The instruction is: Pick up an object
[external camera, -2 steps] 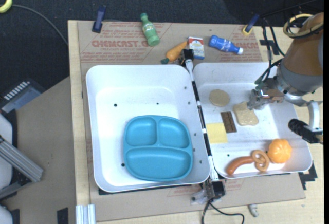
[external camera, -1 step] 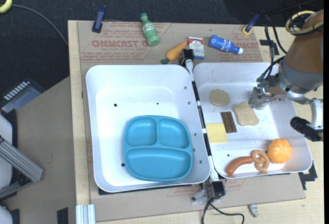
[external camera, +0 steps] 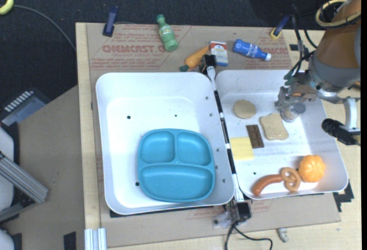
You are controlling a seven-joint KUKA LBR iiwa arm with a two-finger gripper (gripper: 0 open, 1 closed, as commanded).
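The arm's tool [external camera: 289, 106] hangs low in the right white bin [external camera: 338, 154], just beside the tan toy bread slice [external camera: 274, 127]. I cannot tell how far it is open. A blue divided plate [external camera: 176, 164] lies in the left bin [external camera: 114, 122].

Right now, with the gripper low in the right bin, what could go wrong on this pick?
1. The gripper sits between the toast slice and the round cookie, over neither; closing here may well catch nothing.
2. Both are flat against the right bin floor, so the tips may slide over them.
3. The chocolate bar lies right by the toast slice, so a push could shift both.
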